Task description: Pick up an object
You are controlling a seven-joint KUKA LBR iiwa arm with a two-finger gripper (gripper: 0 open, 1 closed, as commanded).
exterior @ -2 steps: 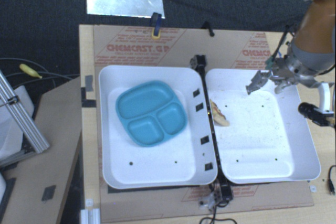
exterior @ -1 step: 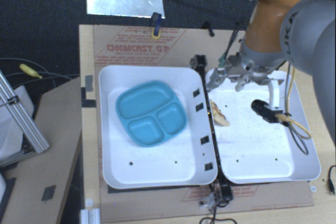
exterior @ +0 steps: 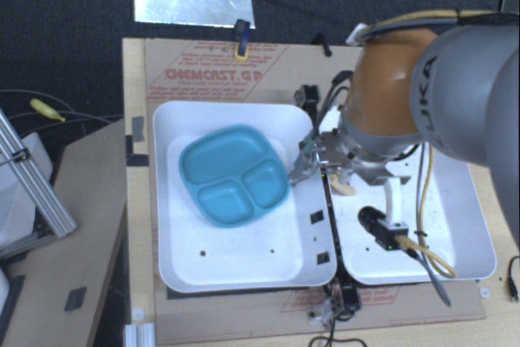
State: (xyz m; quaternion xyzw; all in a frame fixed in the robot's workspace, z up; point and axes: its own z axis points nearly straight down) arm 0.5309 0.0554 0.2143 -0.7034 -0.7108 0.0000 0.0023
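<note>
While the grey arm [exterior: 455, 85] is extended in from 3 o'clock, the gripper [exterior: 313, 161] is observed low over the divide between the two white bins, just beside the 3 o'clock rim of the left bin [exterior: 236, 256]; whether it is open or closed cannot be told. A blue three-compartment plate [exterior: 234, 174] is recorded lying flat in the left bin, its 3 o'clock edge near the gripper. A small pale object [exterior: 344, 188] is noted in the right bin [exterior: 463, 240], at 4 o'clock from the gripper.

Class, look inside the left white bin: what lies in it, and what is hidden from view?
The left bin holds a blue three-compartment plate, its compartments bare. The bin floor under the plate is covered. The claw sits at the bin's right rim.
</note>
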